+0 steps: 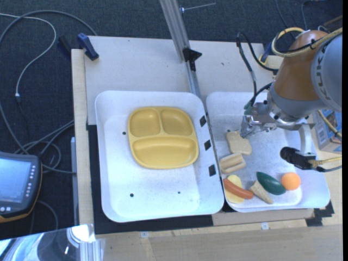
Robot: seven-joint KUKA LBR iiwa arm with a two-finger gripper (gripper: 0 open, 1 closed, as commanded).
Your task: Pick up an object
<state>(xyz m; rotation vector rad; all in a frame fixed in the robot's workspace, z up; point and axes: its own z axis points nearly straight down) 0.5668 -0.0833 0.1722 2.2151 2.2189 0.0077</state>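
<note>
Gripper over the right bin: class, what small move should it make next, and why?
Probably a short drop straight down. The gripper hangs just above the tan bread slice in the right bin, so lowering would likely bring it around the slice's upper edge.

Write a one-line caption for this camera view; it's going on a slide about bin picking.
KUKA arm's gripper poised over toy food in the right bin; yellow divided tray in the left bin.

arm [304, 75] cut off by right edge, its bulk hiding part of right bin [321, 197] rim. gripper [251, 128] fingertips too small and dark to read, contact with tan slice [238, 143] unclear. monitor [16, 186] cropped at left edge. yellow piece [232, 182] partly under sausage [238, 188].
</note>
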